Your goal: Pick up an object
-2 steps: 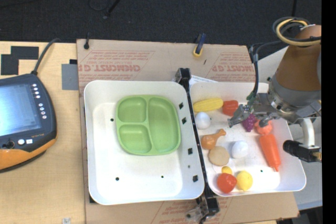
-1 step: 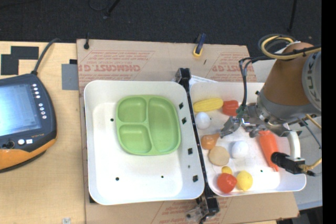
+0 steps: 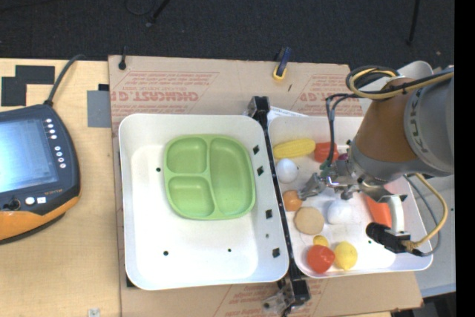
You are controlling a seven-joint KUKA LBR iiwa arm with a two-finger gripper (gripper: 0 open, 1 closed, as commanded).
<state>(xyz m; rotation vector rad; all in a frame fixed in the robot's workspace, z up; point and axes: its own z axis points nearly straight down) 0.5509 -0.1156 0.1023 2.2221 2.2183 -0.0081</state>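
left bin [image 3: 141, 234]: smooth white plastic, slight sheen | green tray [image 3: 209, 177]: matt plastic | toy foods [image 3: 320, 257]: glossy plastic | sheet under bins [image 3: 223, 85]: brown matt cardboard | surface [image 3: 44, 263]: pale wood | tool [image 3: 332, 182]: bare metal

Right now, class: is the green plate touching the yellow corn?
Apart. The camera view shows the green plate in the left bin, the yellow corn in the right bin.

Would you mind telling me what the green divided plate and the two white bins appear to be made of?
The green three-compartment plate looks like moulded plastic with a smooth, slightly matte finish: uniform colour, rounded dividers, soft highlights. The left shallow white bin and right shallow white bin also look like plastic, smooth and faintly glossy, with rounded corners and thin raised rims; coated metal can't be ruled out.
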